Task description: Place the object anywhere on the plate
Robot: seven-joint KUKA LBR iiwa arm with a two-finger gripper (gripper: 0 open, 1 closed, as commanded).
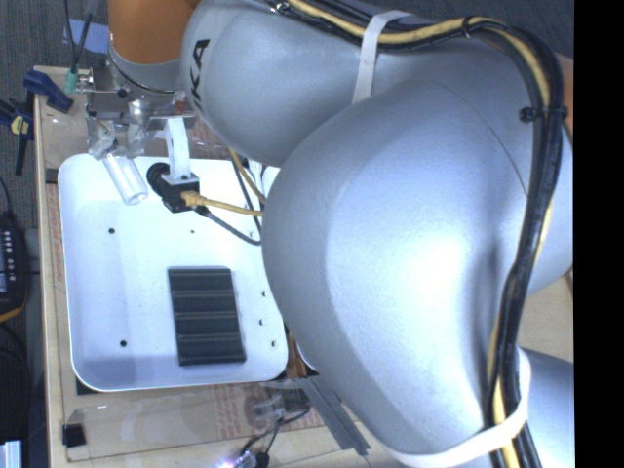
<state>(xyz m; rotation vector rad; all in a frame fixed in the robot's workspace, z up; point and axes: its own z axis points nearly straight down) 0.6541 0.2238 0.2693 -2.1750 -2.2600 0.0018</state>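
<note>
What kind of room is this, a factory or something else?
Probably a robot test lab, not a factory: a big grey arm reaches over a white bin on a cluttered wooden bench strung with loose cables.

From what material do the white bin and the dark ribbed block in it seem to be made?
The white bin looks like smooth moulded plastic: uniform white, soft sheen, rounded corners. The dark ribbed block looks like matte black rubber or plastic: dull surface, no highlights, raised crosswise ribs. The picture leaves open which of the two.
</note>
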